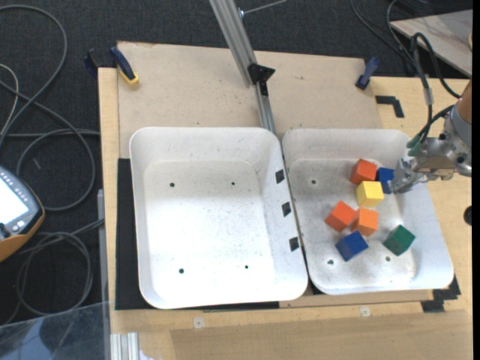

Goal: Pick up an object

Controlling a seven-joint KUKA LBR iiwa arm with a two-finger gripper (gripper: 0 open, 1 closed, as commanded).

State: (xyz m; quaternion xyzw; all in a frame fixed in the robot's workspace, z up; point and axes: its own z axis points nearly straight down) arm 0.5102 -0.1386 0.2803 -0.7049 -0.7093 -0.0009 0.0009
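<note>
Hand [403, 180] low at right bin [427, 223] right side, beside small blue cube [385, 175]; finger state cannot tell; cubes clustered mid-bin, yellow cube [370, 193] just left of blue; likely light, rigid, smooth; grip opposite flat faces; tight neighbours may block fingers.

1. The left bin [210, 216] offers a broad bare floor, open from above.
2. In the right bin [360, 216], the blocks crowd the right half: orange cubes [364, 170], a yellow cube [369, 193], blue cubes [351, 244] and a green cube [399, 239].
3. Left of the yellow cube, the right bin's floor lies bare.
4. A slanted metal pole [236, 32] crosses above the worktop [187, 88] behind the bins.
</note>
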